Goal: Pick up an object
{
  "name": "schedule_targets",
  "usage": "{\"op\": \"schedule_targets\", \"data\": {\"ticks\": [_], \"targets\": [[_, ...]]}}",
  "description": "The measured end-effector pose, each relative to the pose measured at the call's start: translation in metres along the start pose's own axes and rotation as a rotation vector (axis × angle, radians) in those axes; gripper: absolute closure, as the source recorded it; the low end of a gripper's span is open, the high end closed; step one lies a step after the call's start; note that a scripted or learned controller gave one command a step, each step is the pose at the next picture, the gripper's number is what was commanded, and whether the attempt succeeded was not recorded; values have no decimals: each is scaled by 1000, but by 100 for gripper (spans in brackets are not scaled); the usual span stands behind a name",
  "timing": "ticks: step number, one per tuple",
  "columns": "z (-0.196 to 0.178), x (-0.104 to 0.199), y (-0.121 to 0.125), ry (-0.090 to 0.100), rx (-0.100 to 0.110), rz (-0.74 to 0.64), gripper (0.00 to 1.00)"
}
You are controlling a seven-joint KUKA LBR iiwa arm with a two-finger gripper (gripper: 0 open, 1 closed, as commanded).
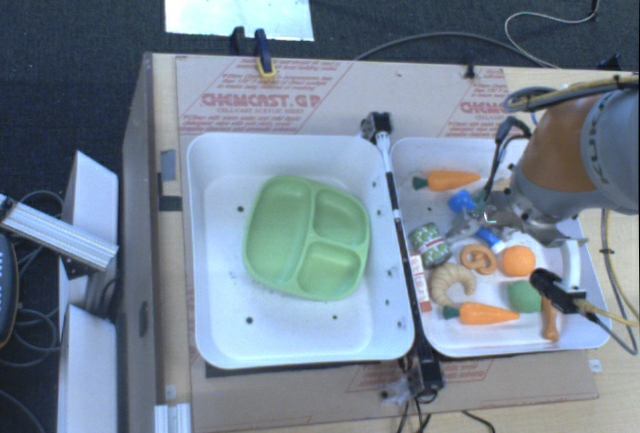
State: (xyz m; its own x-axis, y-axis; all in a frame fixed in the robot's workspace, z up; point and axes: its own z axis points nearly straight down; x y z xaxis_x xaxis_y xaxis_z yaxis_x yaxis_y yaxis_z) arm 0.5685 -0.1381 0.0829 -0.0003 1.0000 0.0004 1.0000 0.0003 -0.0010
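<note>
Down in the right bin (pixel 432 159) sits the hand (pixel 487 213), at the end of the grey arm (pixel 610 146) with its orange band, which reaches in from the right. Whether the hand is open or closed I cannot tell, since it is seen from above and its own body covers the tip; nothing can be seen held in it. Just to its left lies a small blue piece (pixel 461 203), touching or nearly touching it. Just below the hand lies a blue-and-white tube (pixel 491 240), with an orange ball (pixel 517 261) beside that on the right and a brown pretzel ring (pixel 478 259) on the left. A croissant (pixel 453 279) lies just under the ring, and a small green-and-white can (pixel 430 243) rests nearer the bin's left wall. One carrot (pixel 448 180) lies across the far end of the bin, above the blue piece; a second carrot (pixel 487 314) lies along the near end, beside a green lump (pixel 522 296). A red-and-white strip (pixel 418 281) lies along the seam between the two bins. The left bin (pixel 230 321) holds a pale green divided plate (pixel 307 237), lying flat near its middle. Both bins rest side by side on the tabletop (pixel 300 96), whose surface is printed with red lettering.
</note>
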Motion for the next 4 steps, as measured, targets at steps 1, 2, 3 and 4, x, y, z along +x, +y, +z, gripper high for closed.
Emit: {"op": "schedule_targets", "data": {"ticks": [1,2,3,4], "targets": [[-1,18,-42,-3,-1,2,0],[-2,7,32,-2,-6,-4,0],[-12,7,31,-2,-6,-4,100],[-104,72,37,1,-9,-8,100]]}}
